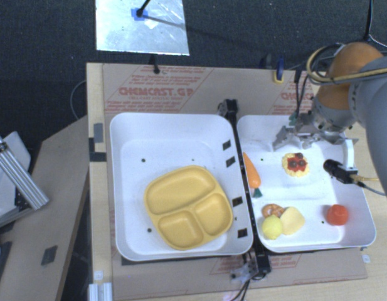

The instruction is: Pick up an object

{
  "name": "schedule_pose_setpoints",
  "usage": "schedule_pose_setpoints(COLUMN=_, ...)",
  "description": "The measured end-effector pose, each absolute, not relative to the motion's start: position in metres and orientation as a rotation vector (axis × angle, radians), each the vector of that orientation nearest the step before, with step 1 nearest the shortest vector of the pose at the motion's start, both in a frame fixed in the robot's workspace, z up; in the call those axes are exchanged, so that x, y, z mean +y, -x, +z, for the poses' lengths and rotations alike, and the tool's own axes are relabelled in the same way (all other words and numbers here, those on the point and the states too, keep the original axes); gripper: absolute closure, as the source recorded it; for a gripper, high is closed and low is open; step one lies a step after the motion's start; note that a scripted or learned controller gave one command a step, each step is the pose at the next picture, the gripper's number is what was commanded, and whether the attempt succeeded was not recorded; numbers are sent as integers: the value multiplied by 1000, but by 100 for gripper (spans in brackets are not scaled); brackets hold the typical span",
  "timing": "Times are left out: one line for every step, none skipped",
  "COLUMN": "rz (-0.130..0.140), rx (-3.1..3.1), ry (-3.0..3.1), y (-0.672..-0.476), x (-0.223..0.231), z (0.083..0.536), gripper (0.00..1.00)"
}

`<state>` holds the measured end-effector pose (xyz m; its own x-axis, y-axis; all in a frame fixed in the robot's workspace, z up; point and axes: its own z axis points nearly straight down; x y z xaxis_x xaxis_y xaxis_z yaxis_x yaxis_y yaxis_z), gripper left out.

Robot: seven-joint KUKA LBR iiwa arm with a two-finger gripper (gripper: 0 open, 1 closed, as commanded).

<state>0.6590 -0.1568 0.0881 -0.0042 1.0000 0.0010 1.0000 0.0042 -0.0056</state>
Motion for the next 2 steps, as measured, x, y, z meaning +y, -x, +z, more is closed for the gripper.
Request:
schedule_pose_setpoints(rz=2, rx=-2227, ry=2213, y=-661, x=-157, z=100, gripper=100)
schedule_pose_setpoints(rz=-2, rx=-2225, ry=2221, y=-661, x=-162, z=143, gripper=100)
